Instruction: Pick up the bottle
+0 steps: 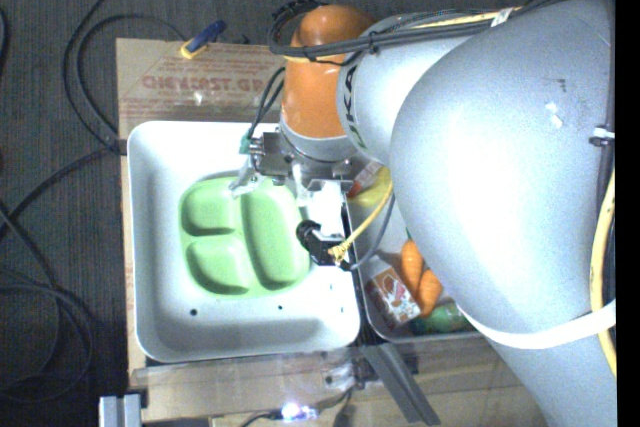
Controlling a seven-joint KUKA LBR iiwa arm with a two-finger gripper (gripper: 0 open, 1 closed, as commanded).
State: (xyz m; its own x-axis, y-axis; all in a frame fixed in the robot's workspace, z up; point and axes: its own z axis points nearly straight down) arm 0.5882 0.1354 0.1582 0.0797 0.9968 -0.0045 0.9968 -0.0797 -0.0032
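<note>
My gripper point(272, 179) hangs over the left white bin point(160, 155), at the back edge of a green divided plate point(243, 240) that lies in that bin. The orange band point(318, 80) and the wrist sit directly above the gripper and hide its tips. A dark green rounded object point(446, 318) lies at the front of the right bin, half under the arm; I cannot tell whether it is the bottle. Nothing is seen held.
The right bin point(372, 323) holds an orange carrot point(421, 279), a printed packet point(394, 300) and a yellow item point(371, 198). The grey arm point(500, 175) covers most of that bin. A black cable piece point(314, 241) hangs beside the plate. Cardboard point(190, 85) lies under the bins.
</note>
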